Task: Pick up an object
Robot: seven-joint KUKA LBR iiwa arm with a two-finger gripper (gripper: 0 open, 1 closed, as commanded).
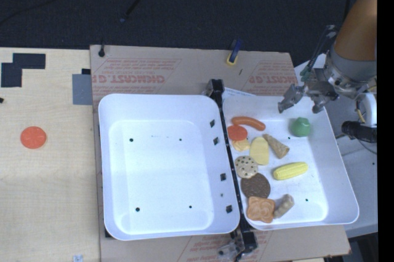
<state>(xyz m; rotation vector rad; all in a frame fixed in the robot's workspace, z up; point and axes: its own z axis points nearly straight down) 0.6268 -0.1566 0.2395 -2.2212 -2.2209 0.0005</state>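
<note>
Partly cut off – arm | fingers spread above green ball

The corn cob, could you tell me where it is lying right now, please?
The corn cob lies in the right bin, below the green object and right of the chocolate-chip cookie.

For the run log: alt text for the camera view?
The grey arm's gripper hangs open above the right shallow white bin, just above a round green toy. The bin holds toy foods, including a yellow corn cob and orange sausage.
</note>
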